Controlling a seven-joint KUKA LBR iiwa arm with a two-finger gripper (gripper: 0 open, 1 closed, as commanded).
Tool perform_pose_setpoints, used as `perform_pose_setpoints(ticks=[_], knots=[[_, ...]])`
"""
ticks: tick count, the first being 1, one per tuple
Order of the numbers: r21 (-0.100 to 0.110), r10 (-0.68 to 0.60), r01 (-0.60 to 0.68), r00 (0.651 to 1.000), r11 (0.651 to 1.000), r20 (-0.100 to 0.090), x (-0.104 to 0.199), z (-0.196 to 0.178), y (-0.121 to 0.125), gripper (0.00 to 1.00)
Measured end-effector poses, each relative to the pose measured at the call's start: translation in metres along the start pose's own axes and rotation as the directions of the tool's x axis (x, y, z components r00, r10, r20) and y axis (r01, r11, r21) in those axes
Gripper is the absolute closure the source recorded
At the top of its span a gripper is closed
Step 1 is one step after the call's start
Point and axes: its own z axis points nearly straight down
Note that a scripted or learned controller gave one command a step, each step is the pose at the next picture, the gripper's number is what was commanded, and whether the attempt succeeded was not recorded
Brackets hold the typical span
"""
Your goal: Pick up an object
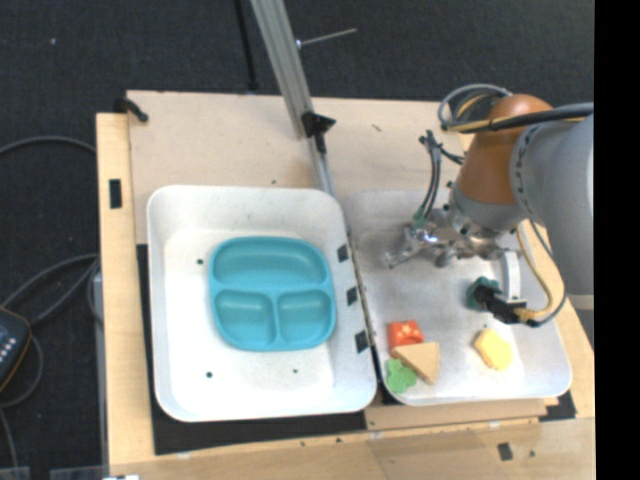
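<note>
The camera looks down at a slant on a bench [230, 138] with two white bins side by side. The left bin [180, 368] holds a teal tray [271, 292] with three compartments, which lies flat near the middle of the bin. The right bin [540, 368] holds four small things near its front edge: a red block [405, 332], a tan wedge [421, 359] just below it and touching it, a green piece [399, 375] at the wedge's left lower side, and a yellow block [493, 349] further right, apart from the other three. The arm [545, 183] comes in from the right, with its orange band above the back part of the right bin. The gripper [432, 243] hangs over the back half of this bin, well apart from the four things. It is not possible to tell if its fingers are apart or together, and nothing is seen between them. A slanted metal rail [285, 53] crosses the back of the bench.
</note>
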Motion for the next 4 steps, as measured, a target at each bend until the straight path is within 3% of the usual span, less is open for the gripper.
perform_pose_setpoints(ticks=[1,4], knots=[[-0.007,0.004,-0.004,1.0,1.0,0.0,-0.001,-0.015,0.002,1.0],[-0.011,-0.003,0.003,1.0,1.0,0.001,-0.013,-0.179,-0.012,1.0]])
